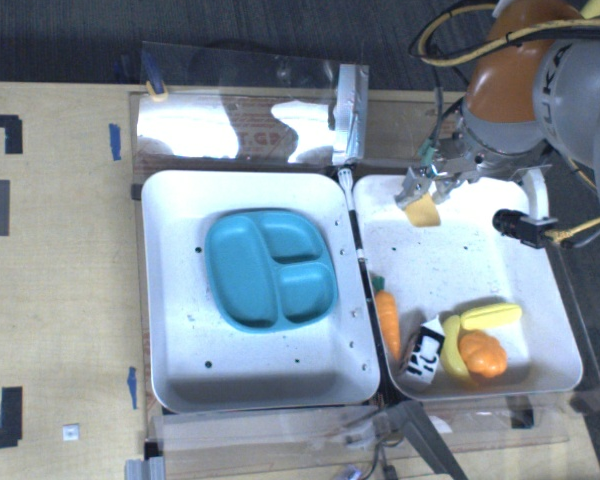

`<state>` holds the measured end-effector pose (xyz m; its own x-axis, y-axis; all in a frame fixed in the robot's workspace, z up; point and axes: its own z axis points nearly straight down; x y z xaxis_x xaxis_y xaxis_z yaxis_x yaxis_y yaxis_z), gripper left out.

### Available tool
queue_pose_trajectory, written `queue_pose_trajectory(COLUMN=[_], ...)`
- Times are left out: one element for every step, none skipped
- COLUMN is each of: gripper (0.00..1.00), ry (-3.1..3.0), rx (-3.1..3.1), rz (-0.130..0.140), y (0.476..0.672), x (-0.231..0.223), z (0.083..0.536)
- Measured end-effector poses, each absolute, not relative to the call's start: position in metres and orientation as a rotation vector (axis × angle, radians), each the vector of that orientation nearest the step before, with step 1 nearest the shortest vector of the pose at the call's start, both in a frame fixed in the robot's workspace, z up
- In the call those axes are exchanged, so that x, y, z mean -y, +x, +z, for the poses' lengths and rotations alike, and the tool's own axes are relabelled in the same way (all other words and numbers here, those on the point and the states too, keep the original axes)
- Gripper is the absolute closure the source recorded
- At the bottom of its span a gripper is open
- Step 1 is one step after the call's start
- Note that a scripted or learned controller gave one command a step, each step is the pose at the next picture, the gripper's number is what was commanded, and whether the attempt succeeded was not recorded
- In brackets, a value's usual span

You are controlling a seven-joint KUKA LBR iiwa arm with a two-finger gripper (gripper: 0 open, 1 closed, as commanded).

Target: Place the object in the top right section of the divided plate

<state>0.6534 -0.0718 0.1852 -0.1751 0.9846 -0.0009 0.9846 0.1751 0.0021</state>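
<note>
The grey arm with its orange band enters from the upper right of the camera view and bends down over the far left corner of the right-hand shallow white bin. Yellow and black cables loop around the wrist. The gripper hangs low at that corner, its fingers pinching a small pale-yellow wedge-shaped block, which sits directly beneath the metal tips and above the bin floor. A black cylindrical part projects just to the right of the gripper.

The left-hand shallow white bin carries a blue divided plastic plate, lying flat near the bin's centre. Its large compartment is on the left and two smaller ones on the right; all three show bare blue.

In the near part of the right bin, an orange carrot-shaped toy lies along the left wall. Beside it stands a small black-and-white box, touching a yellow banana-shaped toy with a round orange toy resting against it.

Both bins stand side by side on a pale wooden counter, which carries black corner marks and short blue tape strips. A clear glossy sheet lies behind the left bin. Dark carpet-like flooring runs along the top.
</note>
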Motion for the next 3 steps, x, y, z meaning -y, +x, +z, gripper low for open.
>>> queue_pose_trajectory(gripper=[1.00,1.00,1.00], ry=[1.766,1.460,1.232], rx=[-2.587,-2.767,-2.880], rz=[0.003,0.003,-0.001], y=[0.590,0.533,0.517], x=[0.128,0.155,0.222], z=[0.273,0.401,0.437])
